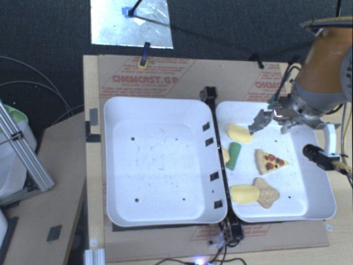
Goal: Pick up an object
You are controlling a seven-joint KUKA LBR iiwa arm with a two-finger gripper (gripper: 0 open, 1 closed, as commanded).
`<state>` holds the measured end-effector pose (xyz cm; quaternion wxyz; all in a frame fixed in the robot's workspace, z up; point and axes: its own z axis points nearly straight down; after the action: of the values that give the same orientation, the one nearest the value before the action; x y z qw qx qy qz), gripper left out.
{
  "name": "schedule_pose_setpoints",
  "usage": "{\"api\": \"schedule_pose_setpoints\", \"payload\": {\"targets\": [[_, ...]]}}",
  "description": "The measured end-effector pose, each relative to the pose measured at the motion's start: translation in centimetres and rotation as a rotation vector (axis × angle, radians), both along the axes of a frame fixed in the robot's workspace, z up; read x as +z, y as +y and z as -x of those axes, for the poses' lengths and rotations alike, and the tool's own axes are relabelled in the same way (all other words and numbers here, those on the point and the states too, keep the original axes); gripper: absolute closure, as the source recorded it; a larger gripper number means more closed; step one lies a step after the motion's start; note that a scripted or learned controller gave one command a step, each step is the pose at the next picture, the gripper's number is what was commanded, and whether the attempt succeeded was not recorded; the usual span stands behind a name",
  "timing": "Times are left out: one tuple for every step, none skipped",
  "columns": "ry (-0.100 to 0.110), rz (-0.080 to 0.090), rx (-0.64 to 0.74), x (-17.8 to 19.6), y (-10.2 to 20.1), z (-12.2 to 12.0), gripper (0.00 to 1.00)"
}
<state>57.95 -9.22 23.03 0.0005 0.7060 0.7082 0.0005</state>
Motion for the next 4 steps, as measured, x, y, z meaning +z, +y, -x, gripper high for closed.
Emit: {"api": "schedule_pose_setpoints", "payload": {"targets": [[0.009, -0.001, -0.008, -3.8, -3.9, 9.3, 0.0], [-0.001, 0.0, -0.008, -14.8, -9.4, 9.3, 0.0], [-0.006, 0.003, 0.002, -14.5, -11.5, 3.6, 0.0], [-0.008, 0.002, 0.005, -14.4, -10.3, -3.8, 0.0]]}}
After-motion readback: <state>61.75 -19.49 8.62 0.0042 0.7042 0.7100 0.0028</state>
